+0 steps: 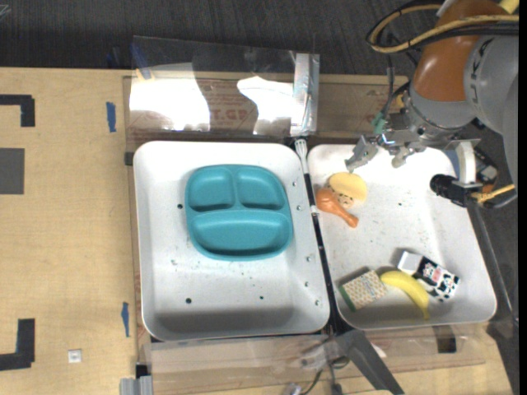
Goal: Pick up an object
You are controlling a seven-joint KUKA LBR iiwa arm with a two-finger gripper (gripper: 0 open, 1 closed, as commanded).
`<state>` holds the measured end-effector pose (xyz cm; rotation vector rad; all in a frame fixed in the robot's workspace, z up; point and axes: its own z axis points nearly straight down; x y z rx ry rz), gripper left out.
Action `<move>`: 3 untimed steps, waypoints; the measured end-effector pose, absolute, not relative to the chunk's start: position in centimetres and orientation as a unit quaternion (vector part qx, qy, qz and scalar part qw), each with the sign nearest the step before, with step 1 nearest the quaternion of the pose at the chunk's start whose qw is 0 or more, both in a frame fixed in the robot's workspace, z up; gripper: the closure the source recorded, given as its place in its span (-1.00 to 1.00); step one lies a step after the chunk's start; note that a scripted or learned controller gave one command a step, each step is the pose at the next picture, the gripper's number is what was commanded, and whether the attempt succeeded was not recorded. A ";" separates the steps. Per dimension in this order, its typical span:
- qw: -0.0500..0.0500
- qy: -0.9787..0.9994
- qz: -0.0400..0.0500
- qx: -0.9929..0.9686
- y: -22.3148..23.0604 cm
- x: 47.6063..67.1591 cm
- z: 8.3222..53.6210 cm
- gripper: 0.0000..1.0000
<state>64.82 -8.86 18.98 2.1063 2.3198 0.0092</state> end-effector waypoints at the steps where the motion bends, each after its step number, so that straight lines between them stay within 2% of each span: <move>1: 0.000 0.824 0.000 0.566 -9.7 63.1 11.5 -1.00; 2: 0.007 0.797 0.004 0.604 -10.1 65.9 9.4 -1.00; 3: 0.009 0.798 0.005 0.603 -9.9 66.1 10.6 1.00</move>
